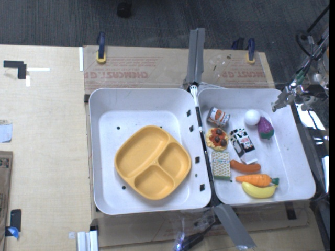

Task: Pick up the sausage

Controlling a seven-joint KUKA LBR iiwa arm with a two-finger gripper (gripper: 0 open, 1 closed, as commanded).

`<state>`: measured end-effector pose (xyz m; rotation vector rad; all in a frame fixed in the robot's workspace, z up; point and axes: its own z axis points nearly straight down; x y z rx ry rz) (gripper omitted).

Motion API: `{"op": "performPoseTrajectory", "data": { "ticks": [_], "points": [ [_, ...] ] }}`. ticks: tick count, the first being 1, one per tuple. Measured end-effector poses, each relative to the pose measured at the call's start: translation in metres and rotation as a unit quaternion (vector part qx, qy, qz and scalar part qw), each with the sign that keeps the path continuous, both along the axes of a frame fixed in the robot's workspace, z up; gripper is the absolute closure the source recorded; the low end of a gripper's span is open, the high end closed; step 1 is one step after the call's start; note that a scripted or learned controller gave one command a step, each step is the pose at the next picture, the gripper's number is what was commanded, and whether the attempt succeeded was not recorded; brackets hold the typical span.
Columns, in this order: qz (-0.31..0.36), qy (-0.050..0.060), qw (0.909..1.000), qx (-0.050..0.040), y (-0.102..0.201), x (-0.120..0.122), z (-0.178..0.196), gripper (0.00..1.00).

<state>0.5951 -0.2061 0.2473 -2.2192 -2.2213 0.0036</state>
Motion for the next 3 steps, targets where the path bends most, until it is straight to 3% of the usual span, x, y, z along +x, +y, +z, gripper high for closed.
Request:
{"op": "performPoseTrajectory", "data": {
  "ticks": [1, 2, 3],
  "points": [
    [0.004, 0.0, 1.0, 0.0005, 0.056, -0.058, -0.128, 0.0],
    [-0.074, 0.0, 0.9973, 0.0004, 0.095, -0.118, -0.156, 0.0],
    [-0.076, 0.0, 0.9971, 0.0005, 0.094, -0.118, -0.148, 1.0]
  ]
}}
